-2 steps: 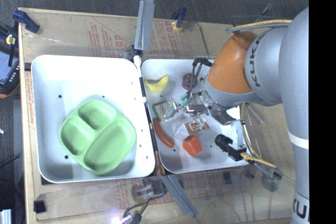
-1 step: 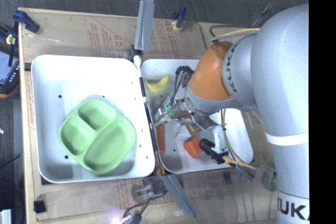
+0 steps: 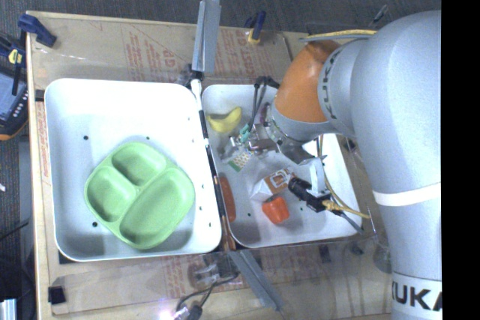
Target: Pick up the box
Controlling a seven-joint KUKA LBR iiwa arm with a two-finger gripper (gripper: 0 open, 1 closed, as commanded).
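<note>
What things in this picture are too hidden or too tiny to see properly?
- Pincer: in the camera view it is small and dark under the arm's wrist, so its grip can't be judged.
- Right bin: the grey arm covers its right side.
- Box: too small to read its print.
- Brown thing by the divider: the bin wall cuts it off.
- Device: cut by the left edge.

The wooden bench [image 3: 112, 49] bears two white bins [image 3: 67, 109] side by side.
</note>
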